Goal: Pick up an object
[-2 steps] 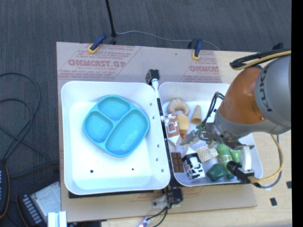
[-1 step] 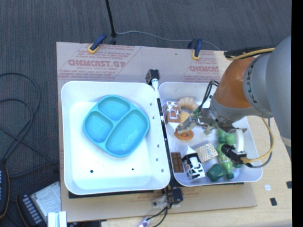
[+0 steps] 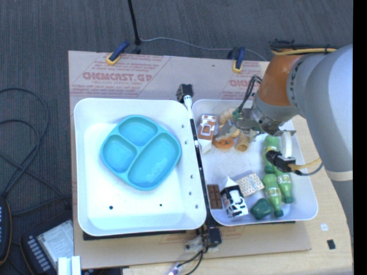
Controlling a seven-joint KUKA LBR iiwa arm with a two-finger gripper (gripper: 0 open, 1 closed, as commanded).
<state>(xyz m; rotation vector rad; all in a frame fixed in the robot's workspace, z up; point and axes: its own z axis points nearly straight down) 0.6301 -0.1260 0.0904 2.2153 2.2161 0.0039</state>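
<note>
1. Starting at the left, I had the left bin [image 3: 92, 153] on my screen with the blue divided plate [image 3: 141, 152] lying flat in its middle, well apart from the arm.

2. Moving across the divider, I saw the right bin [image 3: 304, 208] crowded with small things: a brown chocolate bar [image 3: 214, 196] near the front left, a black-and-white carton [image 3: 234, 202] beside it, a waffle-patterned piece [image 3: 250, 183], and green bottles [image 3: 278, 189] stacked toward the right wall.

3. At the back of that bin, an orange ring [image 3: 223, 142] and a tan cone-shaped piece [image 3: 242, 144] lay just beside the gripper [image 3: 243, 125].

4. I could not tell from this slant whether the gripper was spread or closed; its body hid the tips, and nothing showed plainly between them.

5. The arm reached in from the right, orange band above the wrist, wrist bent down over the bin's back corner, tool aimed at the cluttered pile.

6. My judgement for doing this step well: pick one piece with free space on both sides, likely the tan cone or ring, centre over it, descend straight, and avoid nudging neighbours against the bin wall.
</note>
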